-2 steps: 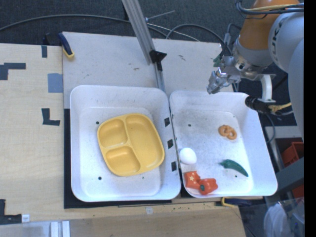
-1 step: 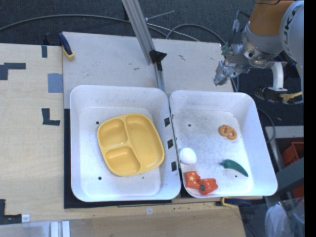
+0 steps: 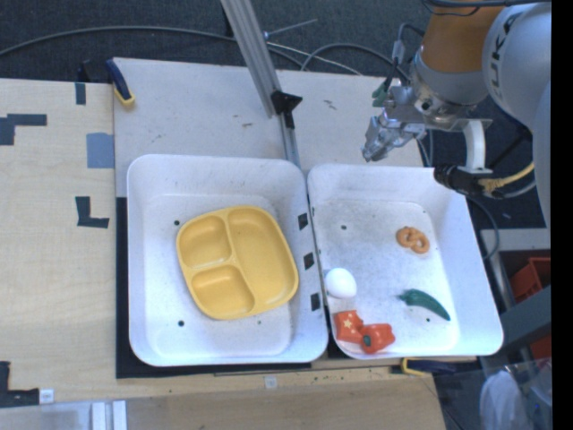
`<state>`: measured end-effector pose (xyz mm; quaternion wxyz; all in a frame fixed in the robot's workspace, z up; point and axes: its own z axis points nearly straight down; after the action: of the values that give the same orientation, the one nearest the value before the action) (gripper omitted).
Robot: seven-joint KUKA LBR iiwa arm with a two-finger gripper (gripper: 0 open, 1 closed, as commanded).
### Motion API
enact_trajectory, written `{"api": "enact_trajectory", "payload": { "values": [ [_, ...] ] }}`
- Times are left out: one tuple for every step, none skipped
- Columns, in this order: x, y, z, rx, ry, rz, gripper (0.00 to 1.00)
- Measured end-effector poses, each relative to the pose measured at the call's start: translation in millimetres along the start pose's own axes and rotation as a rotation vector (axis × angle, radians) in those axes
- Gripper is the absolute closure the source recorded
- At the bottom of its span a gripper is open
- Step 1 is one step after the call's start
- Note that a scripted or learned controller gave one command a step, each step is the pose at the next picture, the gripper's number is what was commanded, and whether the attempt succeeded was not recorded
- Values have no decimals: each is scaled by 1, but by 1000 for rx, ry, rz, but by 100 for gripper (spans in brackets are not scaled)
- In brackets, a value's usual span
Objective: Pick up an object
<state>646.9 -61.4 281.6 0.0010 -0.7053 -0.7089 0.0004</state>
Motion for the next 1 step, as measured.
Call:
{"api": "enact_trajectory", "payload": {
  "values": [
    [53, -18, 21, 2, 0, -1, 100]
  ]
}}
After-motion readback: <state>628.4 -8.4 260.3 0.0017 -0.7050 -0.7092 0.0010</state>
